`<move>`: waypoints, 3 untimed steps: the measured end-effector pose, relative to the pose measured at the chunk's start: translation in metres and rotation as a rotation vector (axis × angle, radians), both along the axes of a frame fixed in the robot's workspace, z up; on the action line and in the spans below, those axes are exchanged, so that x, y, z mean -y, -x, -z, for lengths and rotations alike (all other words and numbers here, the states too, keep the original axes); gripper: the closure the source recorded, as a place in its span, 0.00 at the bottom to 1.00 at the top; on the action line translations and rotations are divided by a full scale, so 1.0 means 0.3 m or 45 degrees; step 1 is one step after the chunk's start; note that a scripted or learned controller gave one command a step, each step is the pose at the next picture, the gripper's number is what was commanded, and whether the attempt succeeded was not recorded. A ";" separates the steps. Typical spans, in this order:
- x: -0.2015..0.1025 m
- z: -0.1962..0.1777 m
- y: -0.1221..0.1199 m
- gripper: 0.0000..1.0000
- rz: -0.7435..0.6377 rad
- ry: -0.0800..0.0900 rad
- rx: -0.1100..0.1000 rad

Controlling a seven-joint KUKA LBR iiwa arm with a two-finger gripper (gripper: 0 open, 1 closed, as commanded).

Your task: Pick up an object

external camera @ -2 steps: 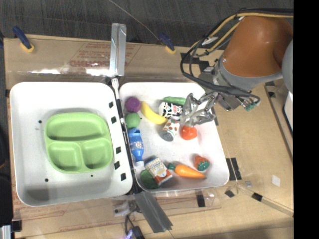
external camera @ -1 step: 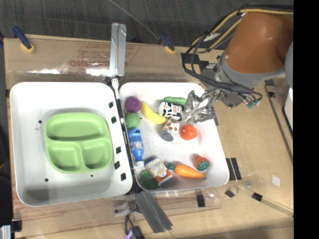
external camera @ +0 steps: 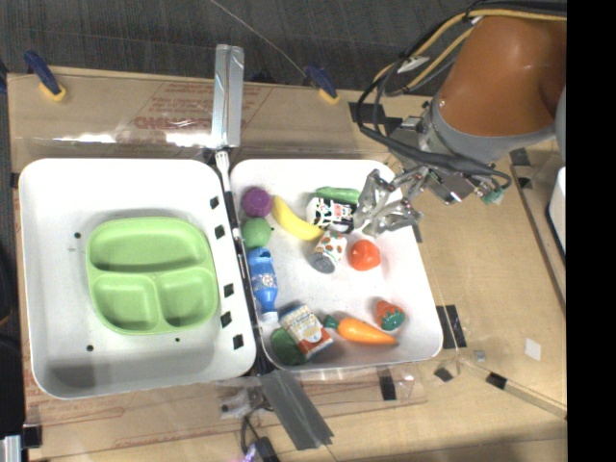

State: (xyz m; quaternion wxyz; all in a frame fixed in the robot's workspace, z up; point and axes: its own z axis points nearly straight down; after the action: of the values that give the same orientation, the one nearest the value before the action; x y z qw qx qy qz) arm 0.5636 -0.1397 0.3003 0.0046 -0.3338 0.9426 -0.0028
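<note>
Metal two-finger gripper (external camera: pixel 373 212) hovers, fingers spread and empty, beside the round orange-red plastic tomato (external camera: pixel 363 255) — centre over it, drop straight, then close.

I see the divided tray (external camera: pixel 149 272) in the left bin (external camera: pixel 38 258); at its 3 o'clock, the right bin (external camera: pixel 409 330) holds the toys, bottle (external camera: pixel 262 279) along its 9 o'clock wall.

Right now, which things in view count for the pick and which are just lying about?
For the pick, in the right bin: gripper, banana, purple ball, green ball, blue bottle, tomato, carrot, cow-print toy.

Lying about: left bin, green tray, blue clamps.
</note>
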 end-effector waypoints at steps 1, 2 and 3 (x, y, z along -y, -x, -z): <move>-0.002 -0.036 -0.004 1.00 -0.004 0.001 0.005; -0.077 0.117 0.149 1.00 -0.007 -0.004 -0.015; -0.082 0.078 0.142 1.00 -0.014 -0.002 -0.009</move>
State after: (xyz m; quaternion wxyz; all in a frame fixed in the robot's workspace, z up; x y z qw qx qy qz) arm 0.5210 -0.1151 0.2770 0.0018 -0.3391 0.9408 -0.0008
